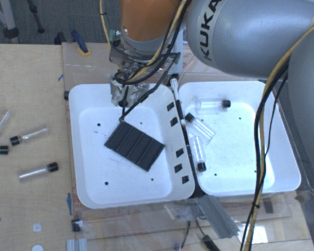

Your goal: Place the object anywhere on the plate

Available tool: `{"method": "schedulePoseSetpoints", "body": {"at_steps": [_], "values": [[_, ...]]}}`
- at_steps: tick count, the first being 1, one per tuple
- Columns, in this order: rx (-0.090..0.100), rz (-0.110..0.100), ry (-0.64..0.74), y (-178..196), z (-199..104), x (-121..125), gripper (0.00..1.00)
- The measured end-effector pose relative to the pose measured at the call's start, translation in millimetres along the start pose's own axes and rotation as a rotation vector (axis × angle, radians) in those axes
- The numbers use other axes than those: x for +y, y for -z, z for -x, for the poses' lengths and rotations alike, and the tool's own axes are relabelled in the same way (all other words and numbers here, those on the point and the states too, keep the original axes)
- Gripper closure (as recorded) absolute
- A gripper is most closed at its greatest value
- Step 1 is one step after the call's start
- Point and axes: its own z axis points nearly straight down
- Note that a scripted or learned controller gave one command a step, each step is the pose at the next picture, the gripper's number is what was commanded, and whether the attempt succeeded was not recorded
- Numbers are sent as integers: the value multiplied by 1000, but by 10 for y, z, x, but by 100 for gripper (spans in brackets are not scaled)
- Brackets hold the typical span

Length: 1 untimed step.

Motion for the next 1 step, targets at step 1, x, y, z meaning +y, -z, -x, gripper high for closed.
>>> {"method": "schedulePoseSetpoints", "body": {"at_steps": [1], "values": [[0,1,326,-533,-56,-11,100]]}}
